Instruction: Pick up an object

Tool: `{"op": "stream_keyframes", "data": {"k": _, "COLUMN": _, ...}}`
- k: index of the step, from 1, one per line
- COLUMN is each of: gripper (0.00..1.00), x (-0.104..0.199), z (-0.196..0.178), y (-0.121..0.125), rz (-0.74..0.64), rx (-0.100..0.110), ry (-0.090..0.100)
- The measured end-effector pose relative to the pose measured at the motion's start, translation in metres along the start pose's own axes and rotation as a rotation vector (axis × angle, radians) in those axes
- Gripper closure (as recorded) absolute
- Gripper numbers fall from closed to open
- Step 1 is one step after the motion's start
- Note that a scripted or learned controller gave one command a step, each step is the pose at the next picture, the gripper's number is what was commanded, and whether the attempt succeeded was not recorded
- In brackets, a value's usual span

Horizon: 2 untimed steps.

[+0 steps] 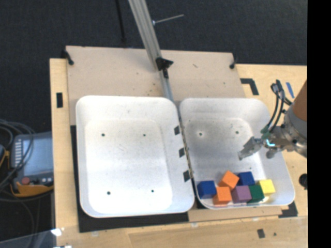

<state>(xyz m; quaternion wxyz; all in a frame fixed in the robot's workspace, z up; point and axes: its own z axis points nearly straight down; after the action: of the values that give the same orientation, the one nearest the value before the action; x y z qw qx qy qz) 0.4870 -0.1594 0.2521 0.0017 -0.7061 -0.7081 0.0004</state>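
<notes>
Small coloured blocks (235, 187) clustered in the right bin's (217, 112) near corner, just below the jaws, which look spread apart and empty; likely light, rigid, smooth-sided, so best pinched across two flat opposite faces of the raised orange cube (230, 179)

Seven small cubes clustered at near edge of right bin (207, 112), all resting on bin floor. Blue cube (206, 188) leftmost, slightly apart. Orange cube (230, 180) turned askew, touching second orange cube (223, 194) below it. Purple cube (241, 194) beside that, then green cube (256, 192). Second blue cube (246, 178) sits behind purple. Yellow cube (267, 186) rightmost, near bin wall.
</notes>
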Motion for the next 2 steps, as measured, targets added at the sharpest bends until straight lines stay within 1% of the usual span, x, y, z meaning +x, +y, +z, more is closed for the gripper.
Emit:
{"op": "stream_keyframes", "data": {"k": 1, "gripper": 0.0, "x": 0.0, "z": -0.002, "y": 0.001, "rz": 0.003, "rx": -0.005, "ry": -0.002}}
{"op": "stream_keyframes", "data": {"k": 2, "gripper": 0.0, "x": 0.007, "z": 0.057, "y": 0.0, "rz": 0.005, "rx": 0.002, "ry": -0.002}}
